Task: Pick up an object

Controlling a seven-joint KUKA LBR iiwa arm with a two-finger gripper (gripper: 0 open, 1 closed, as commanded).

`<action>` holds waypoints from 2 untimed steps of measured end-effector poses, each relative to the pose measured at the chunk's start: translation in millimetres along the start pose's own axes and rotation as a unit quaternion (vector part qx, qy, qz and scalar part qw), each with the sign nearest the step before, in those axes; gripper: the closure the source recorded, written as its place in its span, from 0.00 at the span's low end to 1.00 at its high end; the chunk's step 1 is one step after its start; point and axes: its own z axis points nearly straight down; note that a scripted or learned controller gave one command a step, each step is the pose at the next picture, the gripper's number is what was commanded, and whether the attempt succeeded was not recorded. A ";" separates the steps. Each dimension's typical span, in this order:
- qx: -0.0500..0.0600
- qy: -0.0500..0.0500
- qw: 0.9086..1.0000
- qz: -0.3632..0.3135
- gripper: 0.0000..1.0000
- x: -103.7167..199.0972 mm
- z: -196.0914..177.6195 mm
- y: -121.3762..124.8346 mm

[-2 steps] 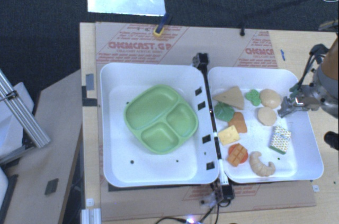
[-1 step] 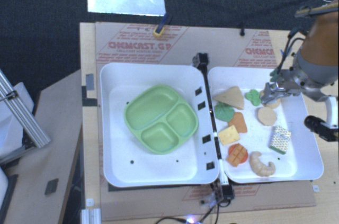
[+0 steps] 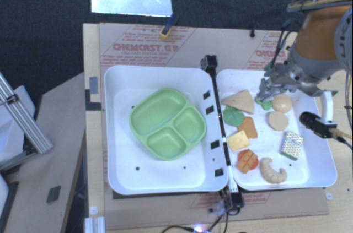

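the green divided plate (image 3: 167, 124) lies in the left bin (image 3: 118, 116), long axis running upper left to lower right. in the right bin (image 3: 325, 168) toy foods lie: a tan wedge (image 3: 239, 100) pointing left, a green leaf (image 3: 232, 117), a curled shrimp (image 3: 273, 171). the claw (image 3: 266, 92) hangs just right of the wedge, near a small green piece (image 3: 267, 105); whether it is open or closed i cannot tell. the arm (image 3: 322, 33) reaches in from the right, bent down.
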 end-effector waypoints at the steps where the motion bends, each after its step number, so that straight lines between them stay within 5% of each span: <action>1: 0.000 0.000 1.000 0.000 1.00 41.2 13.8 25.3; 2: 0.000 0.001 1.000 -0.001 1.00 89.2 2.1 50.0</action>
